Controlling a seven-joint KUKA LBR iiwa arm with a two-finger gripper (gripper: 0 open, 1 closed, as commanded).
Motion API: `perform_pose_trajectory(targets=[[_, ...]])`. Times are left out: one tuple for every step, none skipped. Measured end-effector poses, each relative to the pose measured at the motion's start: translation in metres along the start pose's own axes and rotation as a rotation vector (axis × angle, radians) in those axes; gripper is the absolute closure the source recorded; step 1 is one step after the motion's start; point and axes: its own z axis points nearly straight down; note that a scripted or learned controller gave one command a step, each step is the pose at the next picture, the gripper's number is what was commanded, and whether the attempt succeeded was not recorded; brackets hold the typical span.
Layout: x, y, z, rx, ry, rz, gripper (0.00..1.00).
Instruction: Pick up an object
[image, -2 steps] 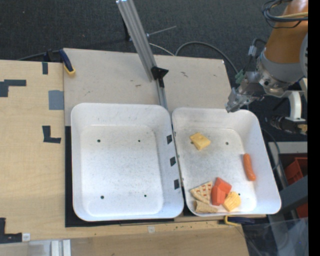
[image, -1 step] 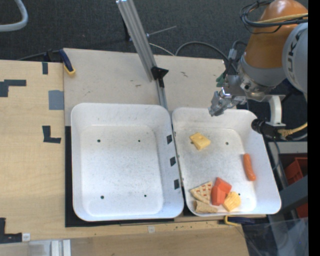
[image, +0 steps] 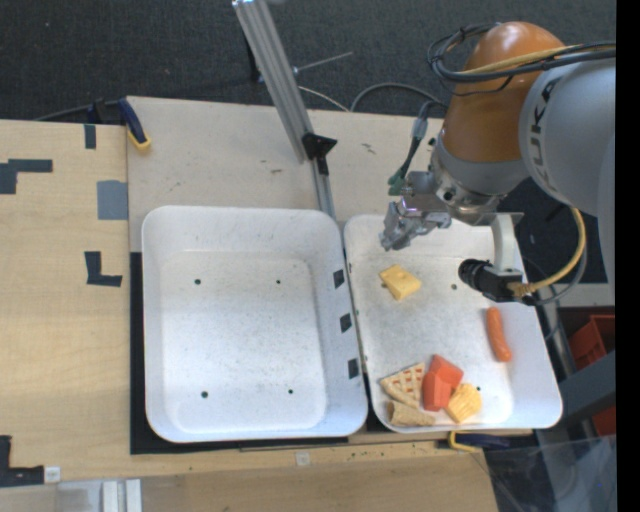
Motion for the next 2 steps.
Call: perform_pose_trajectory(targets=[[0.054,-0.025,0.019,0.001,0.0,0.0,1.0],[0.095,-0.047,0.031,0.0,-0.001,0.0,1.0]])
